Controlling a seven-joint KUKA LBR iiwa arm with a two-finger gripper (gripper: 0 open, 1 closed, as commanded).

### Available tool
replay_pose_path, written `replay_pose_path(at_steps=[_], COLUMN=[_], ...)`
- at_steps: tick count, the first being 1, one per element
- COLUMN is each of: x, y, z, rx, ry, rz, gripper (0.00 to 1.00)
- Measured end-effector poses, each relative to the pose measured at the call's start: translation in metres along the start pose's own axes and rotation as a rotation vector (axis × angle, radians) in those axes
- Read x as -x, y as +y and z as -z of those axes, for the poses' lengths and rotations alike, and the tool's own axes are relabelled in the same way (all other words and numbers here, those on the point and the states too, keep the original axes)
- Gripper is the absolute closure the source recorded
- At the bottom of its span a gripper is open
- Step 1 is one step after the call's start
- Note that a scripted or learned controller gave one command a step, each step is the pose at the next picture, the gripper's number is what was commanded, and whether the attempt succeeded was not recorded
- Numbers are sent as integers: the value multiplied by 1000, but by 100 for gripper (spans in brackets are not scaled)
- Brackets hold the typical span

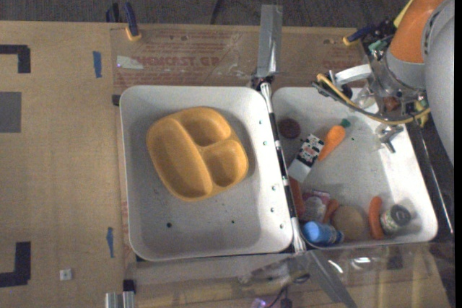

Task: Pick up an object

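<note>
White plastic makes up the two shallow bins side by side on the tan cardboard-covered bench (58, 177). Nearest the camera, along the bottom edge of the right bin (422, 223), several things crowd together: a blue round cap or bottle top (316, 232), a brown potato-shaped lump (351, 221), a small orange carrot-like piece standing beside it (375, 216), and a small grey tin (395, 217) in the corner. A crumpled packet with pink edging (313, 204) lies just behind the blue cap.

Farther up the same bin lies a white bottle with a black and red label (306, 156), tilted, and just beside it an orange toy carrot with a green tip (333, 141). A dark brown round disc (289, 128) sits near the dividing wall.

In the left bin (144, 227) lies a yellow plastic divided dish with three hollows (196, 153).

My gripper (390, 128) hangs over the far right part of the right bin, apart from the carrot; I cannot tell how it stands, and nothing shows in it.
</note>
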State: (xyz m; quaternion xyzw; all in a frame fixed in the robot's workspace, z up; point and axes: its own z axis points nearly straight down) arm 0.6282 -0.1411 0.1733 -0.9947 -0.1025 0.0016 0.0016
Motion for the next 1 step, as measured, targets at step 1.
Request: replay_pose_path(at_steps=[1], x=[-38], y=[-30], z=[-36], rx=[2], ry=[2], rz=[44], gripper=[0])
